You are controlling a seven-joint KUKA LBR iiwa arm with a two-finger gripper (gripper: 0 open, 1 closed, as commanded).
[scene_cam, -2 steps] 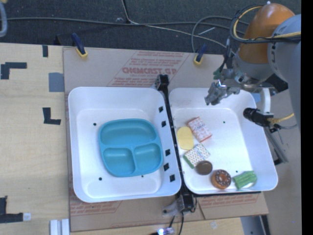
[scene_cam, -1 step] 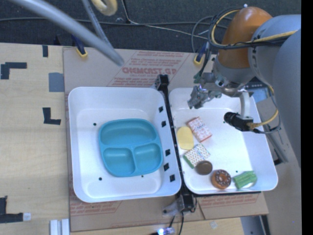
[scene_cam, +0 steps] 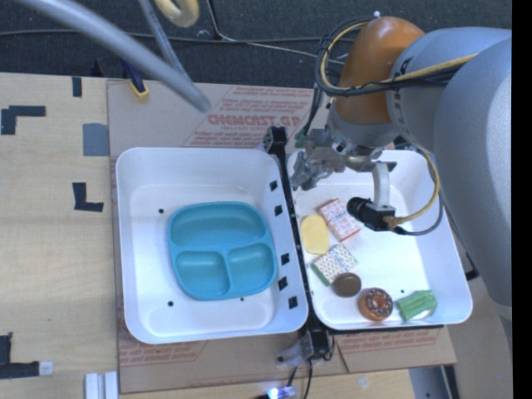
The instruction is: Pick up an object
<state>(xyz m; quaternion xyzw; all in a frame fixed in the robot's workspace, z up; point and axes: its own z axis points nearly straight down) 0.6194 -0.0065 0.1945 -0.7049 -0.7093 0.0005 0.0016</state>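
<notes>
The arm leans in over the right bin (scene_cam: 432, 248), its gripper (scene_cam: 312, 171) hanging low at the far left corner, just beside the divider where the two bins meet. I cannot tell how the hand stands from here; it is a dark tangle of metal, and nothing visible is caught in it.

The pickings lie just in front of it, in a loose cluster along the bin's left side: a pale yellow rounded piece (scene_cam: 315, 234), smooth and probably hard plastic, likely slick; a small patterned packet (scene_cam: 337, 219) and a second one (scene_cam: 334, 263), flat and light, best pinched across the narrow edges; a brown disc (scene_cam: 347, 285); a sprinkled doughnut (scene_cam: 376, 304), chunky enough to grip across its width; and a green wrapped piece (scene_cam: 416, 304) near the front wall.

All look like toy food, light and sturdy. The yellow piece is nearest the gripper. Next door, a blue divided tray (scene_cam: 222, 249) sits in the left bin (scene_cam: 137, 223).
</notes>
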